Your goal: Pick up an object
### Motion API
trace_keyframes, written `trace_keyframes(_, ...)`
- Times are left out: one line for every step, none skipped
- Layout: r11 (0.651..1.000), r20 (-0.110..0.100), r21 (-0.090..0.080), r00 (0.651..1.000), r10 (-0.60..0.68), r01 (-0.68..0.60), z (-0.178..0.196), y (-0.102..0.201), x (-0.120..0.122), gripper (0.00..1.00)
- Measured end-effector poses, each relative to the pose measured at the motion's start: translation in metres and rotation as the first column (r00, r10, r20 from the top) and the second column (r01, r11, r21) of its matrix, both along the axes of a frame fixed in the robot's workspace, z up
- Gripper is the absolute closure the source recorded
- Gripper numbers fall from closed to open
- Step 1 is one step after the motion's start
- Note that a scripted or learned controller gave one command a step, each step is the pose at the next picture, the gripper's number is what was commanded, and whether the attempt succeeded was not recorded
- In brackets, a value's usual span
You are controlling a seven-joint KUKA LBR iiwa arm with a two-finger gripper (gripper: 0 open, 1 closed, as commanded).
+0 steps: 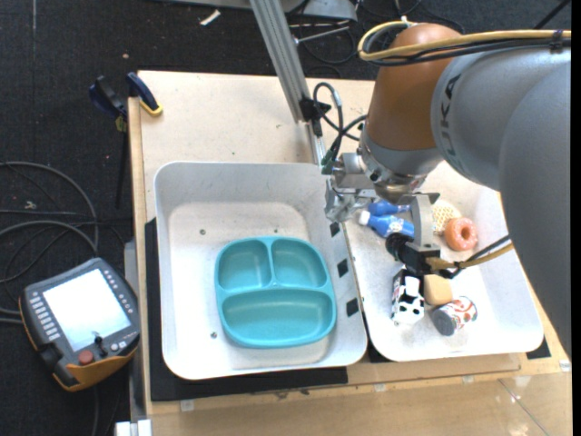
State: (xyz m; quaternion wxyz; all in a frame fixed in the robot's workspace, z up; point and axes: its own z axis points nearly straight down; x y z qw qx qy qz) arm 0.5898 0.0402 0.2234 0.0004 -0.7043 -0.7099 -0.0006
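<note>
Nearest to you, in the left bin [172, 243], lies a teal divided plate [272, 291]. In the right bin [508, 316] you see a black-and-white cow toy [408, 298], a tan block [438, 290] just beside it, a grey piece [443, 321], then a pink doughnut [462, 234] and a blue object [388, 218]. The hand [377, 203] hangs over the far left part of this bin, near the blue object. You cannot tell how wide it is open or whether it holds anything. Farther away, a blue and yellow clamp [136, 94] sits at the desk [218, 125] corner.

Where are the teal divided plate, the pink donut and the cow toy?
teal divided plate [272, 321]: camera view, floor of its large front compartment.
pink donut [463, 235]: camera view, its iced ring.
cow toy [408, 300]: camera view, its black-and-white body.
</note>
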Motion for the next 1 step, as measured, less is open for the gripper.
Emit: trace_keyframes(1.000,0.001,0.001,1.000,0.001,-0.001,0.0028,0.0579,0.0077,1.00)
